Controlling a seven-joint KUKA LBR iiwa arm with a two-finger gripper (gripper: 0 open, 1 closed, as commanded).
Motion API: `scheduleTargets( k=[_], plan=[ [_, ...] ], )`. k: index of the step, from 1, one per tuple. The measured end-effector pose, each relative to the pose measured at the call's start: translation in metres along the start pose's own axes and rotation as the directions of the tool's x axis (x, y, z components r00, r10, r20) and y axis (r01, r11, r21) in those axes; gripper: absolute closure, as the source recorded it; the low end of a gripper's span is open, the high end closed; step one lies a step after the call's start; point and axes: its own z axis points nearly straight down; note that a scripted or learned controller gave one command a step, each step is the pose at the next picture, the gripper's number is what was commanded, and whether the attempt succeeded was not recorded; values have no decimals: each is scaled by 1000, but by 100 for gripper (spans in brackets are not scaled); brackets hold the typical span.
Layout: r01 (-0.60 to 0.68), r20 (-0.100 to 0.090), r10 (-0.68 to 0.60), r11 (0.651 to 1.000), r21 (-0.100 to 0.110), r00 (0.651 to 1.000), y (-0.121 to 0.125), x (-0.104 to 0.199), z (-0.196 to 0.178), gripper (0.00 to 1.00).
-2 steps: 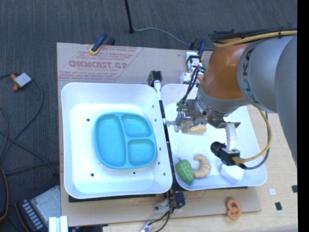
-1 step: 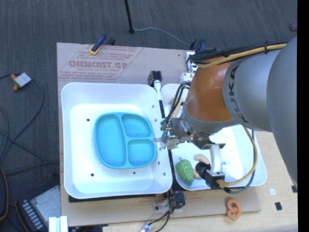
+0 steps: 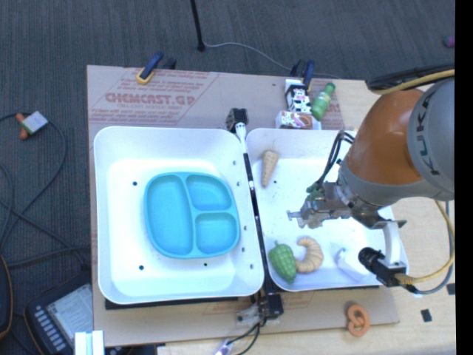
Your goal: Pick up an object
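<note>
The tray (image 3: 194,215) fills the left bin (image 3: 118,154), well apart from any pick. In the right bin (image 3: 295,143), cone (image 3: 268,166) lies far, leaf (image 3: 282,262) and croissant (image 3: 310,254) touch near. The gripper (image 3: 318,211) hovers above the croissant, holding nothing; spread or pressed together, I cannot tell. Risk: descending, it nudges the leaf and the curved croissant slips

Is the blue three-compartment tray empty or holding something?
Empty: the blue three-compartment plastic tray in the left white bin shows bare blue in all three sections.
</note>
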Motion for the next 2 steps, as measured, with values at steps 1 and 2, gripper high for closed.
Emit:
scheduleTargets(
  k=[1, 2],
  plan=[
    [4, -2, -4, 1000, 0, 1000, 54, 40, 20, 100],
    [4, -2, -4, 1000, -1, 1000, 101, 69, 19, 100]
  ],
)
